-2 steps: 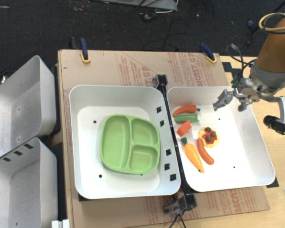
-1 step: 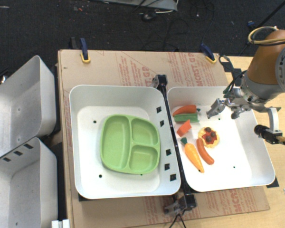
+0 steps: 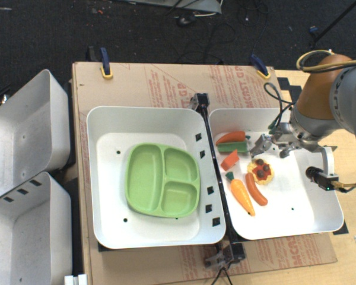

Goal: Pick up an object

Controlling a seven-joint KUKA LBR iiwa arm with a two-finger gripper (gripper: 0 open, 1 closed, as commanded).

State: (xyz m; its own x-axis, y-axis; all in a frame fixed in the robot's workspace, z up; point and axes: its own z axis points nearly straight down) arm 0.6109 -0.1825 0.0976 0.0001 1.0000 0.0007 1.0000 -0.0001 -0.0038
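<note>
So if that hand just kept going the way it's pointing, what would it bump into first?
Probably the small yellow toy with dark toppings: the hand points down and leftward, just above it in the right bin. Depth is hard to judge from this view.

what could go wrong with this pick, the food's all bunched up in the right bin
The gripper hangs over crowded toy food: the pizza slice, sausage and carrot lie almost touching, so closing may catch two or nudge them apart. The pieces also lie close to the right bin's divider wall, leaving little room.

Arm cut off at the right edge.
The pincer (image 3: 272,146) is too small to read; its grip can't be told.
</note>
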